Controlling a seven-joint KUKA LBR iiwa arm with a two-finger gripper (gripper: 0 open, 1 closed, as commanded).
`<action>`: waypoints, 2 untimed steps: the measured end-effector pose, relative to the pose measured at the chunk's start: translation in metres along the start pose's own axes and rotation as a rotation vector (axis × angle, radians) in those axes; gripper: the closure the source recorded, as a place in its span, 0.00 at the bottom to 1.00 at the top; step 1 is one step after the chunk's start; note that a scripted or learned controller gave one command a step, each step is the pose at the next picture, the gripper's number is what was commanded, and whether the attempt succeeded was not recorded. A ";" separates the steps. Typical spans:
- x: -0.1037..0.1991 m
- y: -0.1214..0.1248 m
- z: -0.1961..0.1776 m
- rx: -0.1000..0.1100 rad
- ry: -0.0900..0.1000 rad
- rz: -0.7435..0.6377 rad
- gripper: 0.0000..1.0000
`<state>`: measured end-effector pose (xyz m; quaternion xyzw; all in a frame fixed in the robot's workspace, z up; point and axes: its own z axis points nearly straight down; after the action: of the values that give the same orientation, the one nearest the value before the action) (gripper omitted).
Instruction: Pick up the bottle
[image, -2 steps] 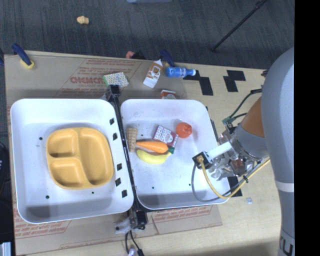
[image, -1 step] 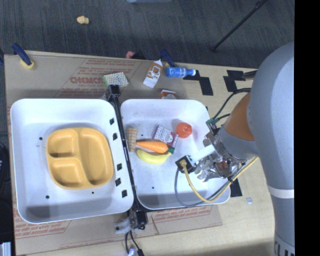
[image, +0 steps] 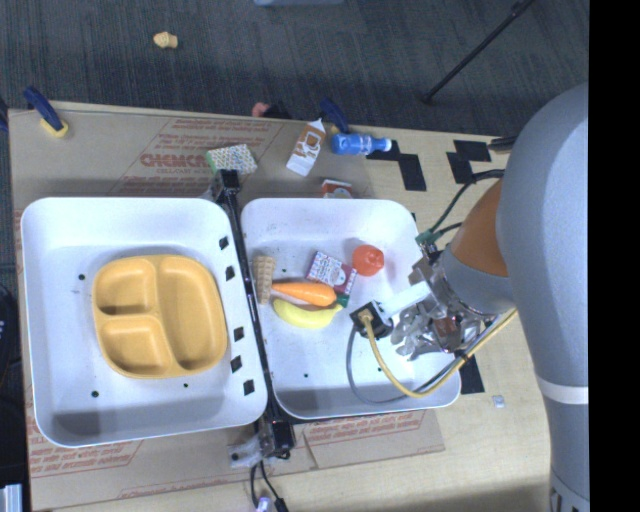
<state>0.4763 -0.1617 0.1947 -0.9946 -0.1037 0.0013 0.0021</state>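
The small blue plastic bottle (image: 360, 144) lies on its side on the cardboard-covered surface (image: 150, 150), just beyond the far rim of the right white bin (image: 300, 395). The end effector (image: 425, 330) hangs over that bin's right side, well apart from the bottle; whether it is parted or closed cannot be told.

Bottle (image: 358, 144): small, blue, with a paler cap end pointing toward the view's right. Lies on its side on the tan bench surface, outside both bins, just beyond the far rim of the right-hand bin. Long axis runs roughly left to right. Nothing touches it or grips it. Label detail too small to make out.
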 end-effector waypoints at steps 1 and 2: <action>-0.002 0.005 0.015 0.002 -0.003 0.001 1.00; -0.009 0.041 0.017 0.000 0.000 0.002 1.00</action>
<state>0.4758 -0.2034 0.1774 -0.9947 -0.1027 0.0015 0.0023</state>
